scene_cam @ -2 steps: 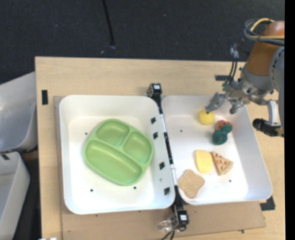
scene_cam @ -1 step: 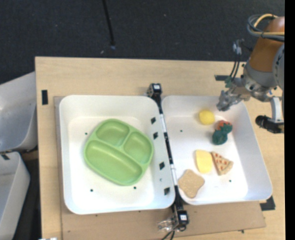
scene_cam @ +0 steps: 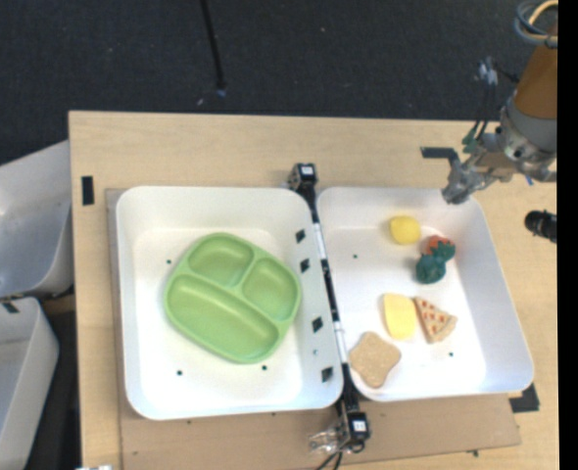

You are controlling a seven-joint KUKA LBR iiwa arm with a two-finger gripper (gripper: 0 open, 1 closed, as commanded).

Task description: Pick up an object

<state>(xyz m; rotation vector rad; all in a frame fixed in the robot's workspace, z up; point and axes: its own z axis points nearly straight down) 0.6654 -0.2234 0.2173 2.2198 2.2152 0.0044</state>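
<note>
The right bin (scene_cam: 362, 223) holds several toy foods. A yellow lemon-like piece (scene_cam: 404, 229) lies near its back. Beside it is a green broccoli piece (scene_cam: 433, 262) with something red behind it. Lower down lie a yellow cheese block (scene_cam: 399, 316), a pizza slice (scene_cam: 434, 319) and a slice of bread (scene_cam: 373, 357). My gripper (scene_cam: 456, 192) hangs over the bin's back right corner, above and to the right of the lemon piece, with nothing visible between its fingers.
The left bin (scene_cam: 142, 262) holds a green divided plate (scene_cam: 232, 297). A black divider with clips (scene_cam: 318, 282) runs between the bins. A white container (scene_cam: 15, 223) stands off the bench's left side. The arm (scene_cam: 529, 96) comes in from the upper right.
</note>
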